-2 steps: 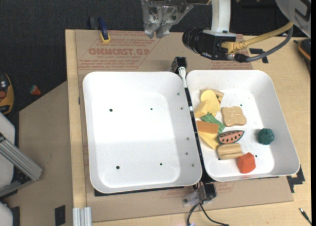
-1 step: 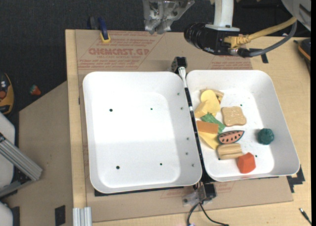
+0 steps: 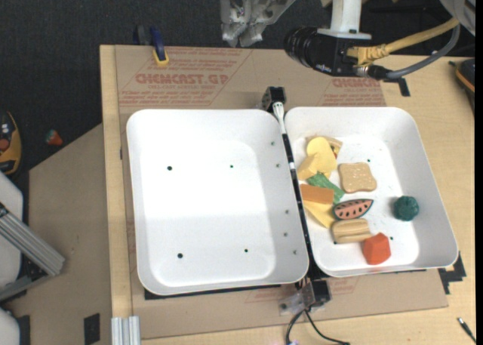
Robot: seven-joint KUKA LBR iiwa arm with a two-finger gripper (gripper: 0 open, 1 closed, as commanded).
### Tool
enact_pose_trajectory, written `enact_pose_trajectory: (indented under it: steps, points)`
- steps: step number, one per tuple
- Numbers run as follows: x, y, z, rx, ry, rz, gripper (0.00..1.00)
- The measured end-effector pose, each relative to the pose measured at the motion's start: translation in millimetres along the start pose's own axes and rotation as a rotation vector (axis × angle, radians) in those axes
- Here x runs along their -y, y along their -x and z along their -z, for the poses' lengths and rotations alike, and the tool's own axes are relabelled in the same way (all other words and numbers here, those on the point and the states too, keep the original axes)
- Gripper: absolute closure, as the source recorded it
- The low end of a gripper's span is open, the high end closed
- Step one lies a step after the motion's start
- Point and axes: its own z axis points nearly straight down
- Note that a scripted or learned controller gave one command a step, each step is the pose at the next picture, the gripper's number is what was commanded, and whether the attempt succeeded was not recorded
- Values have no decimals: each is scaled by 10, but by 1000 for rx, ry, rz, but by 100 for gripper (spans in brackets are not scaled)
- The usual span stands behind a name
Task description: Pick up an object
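- Camera view: we see the gripper [image 3: 247, 28] at the top edge, above the cardboard sheet [image 3: 226, 72], well apart from both bins; nothing sits between its fingers, and we cannot tell their spread.
- Left bin [image 3: 151, 185] shows bare white floor.
- Right bin [image 3: 423, 155] holds all the toy food: yellow pieces [image 3: 320, 155], bread slice [image 3: 356, 177], green piece [image 3: 324, 184], orange wedge [image 3: 317, 195], watermelon slice [image 3: 353, 208], tan roll [image 3: 351, 231], red piece [image 3: 376, 248], dark green ball [image 3: 406, 207].
- Blue clamp [image 3: 158, 43] grips the cardboard's top left.

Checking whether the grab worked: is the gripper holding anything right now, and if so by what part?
Nothing is held. The gripper hangs above the bench, away from the toys in the right bin.
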Motion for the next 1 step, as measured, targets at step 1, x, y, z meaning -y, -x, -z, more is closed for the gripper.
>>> enact_pose_trajectory:
  steps: [1]
  points:
    - [-4,-9,105,-1,3,1,100]
